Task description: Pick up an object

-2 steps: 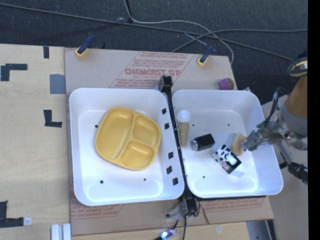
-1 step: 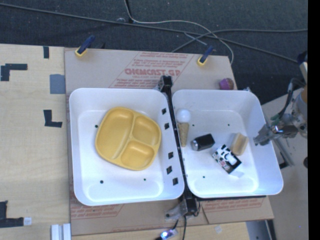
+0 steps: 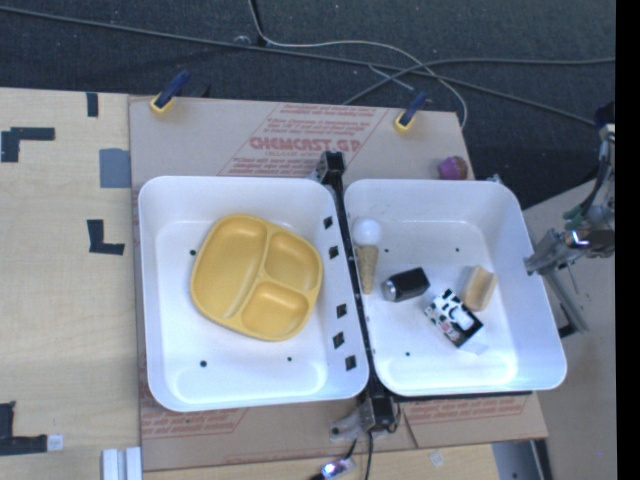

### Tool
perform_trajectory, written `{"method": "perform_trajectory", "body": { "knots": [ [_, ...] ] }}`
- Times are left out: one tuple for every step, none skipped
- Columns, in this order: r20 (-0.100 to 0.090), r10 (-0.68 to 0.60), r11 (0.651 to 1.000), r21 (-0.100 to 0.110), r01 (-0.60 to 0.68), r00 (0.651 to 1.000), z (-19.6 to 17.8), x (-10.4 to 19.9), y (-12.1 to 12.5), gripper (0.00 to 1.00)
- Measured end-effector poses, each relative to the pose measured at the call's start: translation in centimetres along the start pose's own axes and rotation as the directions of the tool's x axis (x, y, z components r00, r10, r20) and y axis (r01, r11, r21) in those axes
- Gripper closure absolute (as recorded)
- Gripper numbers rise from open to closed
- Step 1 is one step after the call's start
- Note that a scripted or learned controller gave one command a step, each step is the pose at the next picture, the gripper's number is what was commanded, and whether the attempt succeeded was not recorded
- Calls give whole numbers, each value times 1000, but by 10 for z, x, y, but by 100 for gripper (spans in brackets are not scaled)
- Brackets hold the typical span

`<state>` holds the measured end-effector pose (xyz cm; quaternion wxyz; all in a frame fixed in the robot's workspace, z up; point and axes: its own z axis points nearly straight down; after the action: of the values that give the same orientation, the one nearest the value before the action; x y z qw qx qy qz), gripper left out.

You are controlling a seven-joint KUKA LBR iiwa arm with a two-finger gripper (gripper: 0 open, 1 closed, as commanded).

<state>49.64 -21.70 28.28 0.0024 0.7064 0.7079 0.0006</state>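
The right bin (image 3: 500,208) holds a toy ice-cream cone (image 3: 368,253) with a white ball on top, lying by the divider. Beside it lie a short black cylinder (image 3: 405,285), a tan block (image 3: 479,287) and a black-and-white patterned object (image 3: 453,317). In the left bin (image 3: 160,268) rests a yellow divided plate (image 3: 257,276). My gripper (image 3: 560,250) hangs outside the right bin, just past its right rim, apart from every object. It is small and partly cut off at the view's edge.
A small purple object (image 3: 452,167) sits on the cardboard sheet (image 3: 300,133) behind the right bin. Two yellow-and-blue clamps (image 3: 170,90) (image 3: 410,110) pin the sheet's far edge. Cables (image 3: 330,43) cross the dark floor beyond.
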Motion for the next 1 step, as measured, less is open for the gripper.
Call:
{"method": "perform_trajectory", "body": {
  "knots": [
    [-3, -4, 1000, 6, 4, 1000, 19, 49, 13, 100]
  ]
}}
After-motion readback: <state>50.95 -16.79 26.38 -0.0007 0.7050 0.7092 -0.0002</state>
